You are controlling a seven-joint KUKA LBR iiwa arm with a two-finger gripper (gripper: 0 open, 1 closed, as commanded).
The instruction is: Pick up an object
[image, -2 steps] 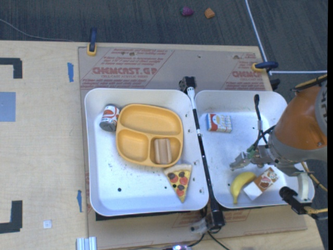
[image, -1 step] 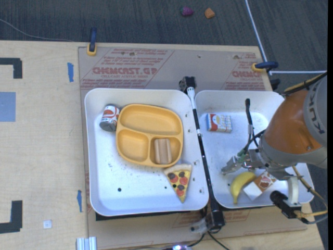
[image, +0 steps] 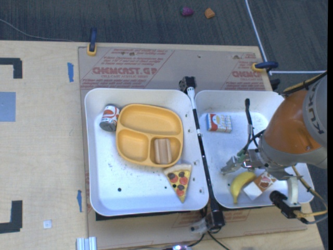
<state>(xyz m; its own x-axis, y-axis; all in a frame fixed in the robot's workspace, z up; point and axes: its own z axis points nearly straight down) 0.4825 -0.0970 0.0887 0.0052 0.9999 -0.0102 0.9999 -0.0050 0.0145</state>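
Observation:
In the right bin (image: 223, 104), my gripper (image: 234, 165) hangs low near the front, just above the top end of a yellow banana (image: 238, 185). A white and red-brown packet (image: 260, 185) lies against the banana's right side, partly under the wrist. Toward the back of this bin lies a small white carton with red and blue print (image: 219, 122), well away from the gripper. The arm's orange band (image: 294, 126) covers the bin's right part.
The left bin (image: 99, 191) holds a yellow divided plate (image: 148, 121) with a sausage (image: 163, 151) in one compartment. A dented can (image: 109, 117) sits at its left and a pizza slice (image: 179, 182) at its front. The raised bin walls meet between the bins.

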